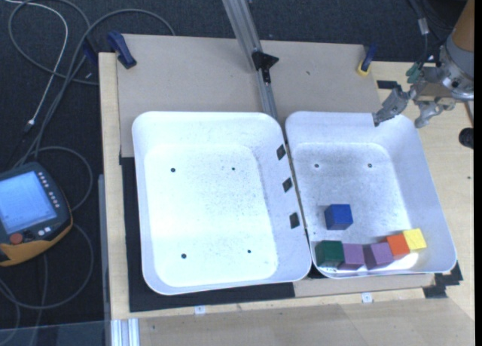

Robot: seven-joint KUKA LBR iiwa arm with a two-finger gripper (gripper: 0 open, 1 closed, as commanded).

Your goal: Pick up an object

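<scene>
Across the worktop (196, 65): we see two shallow white bins side by side, with a slanted metal rail running down to the gap between them.
Left bin (151, 130): we find nothing in it to pick.
Right bin (429, 209): it holds every candidate, all gathered toward its near end.
Arm (463, 35): we see it reach in from the right, its wrist above the far right corner of the right bin.
Jaws (407, 111): we read them as spread apart, two fingers showing with a gap and nothing between them.
Row of cubes: green cube (329, 252), purple cube (353, 255), a second purple cube (380, 254), orange cube (398, 246) and yellow cube (415, 240) sit touching along the near wall.
Blue cube (339, 215): it stands alone on the bin floor, just beyond the row and apart from the walls.
Key relation: we judge the blue cube the easiest target; it lies toward the near edge and somewhat left of the jaws, well apart from them.
Orientation: the blue cube is a cube, so it has no long axis; its sides look slightly turned against the bin walls, so we would match the jaws to its faces.
</scene>
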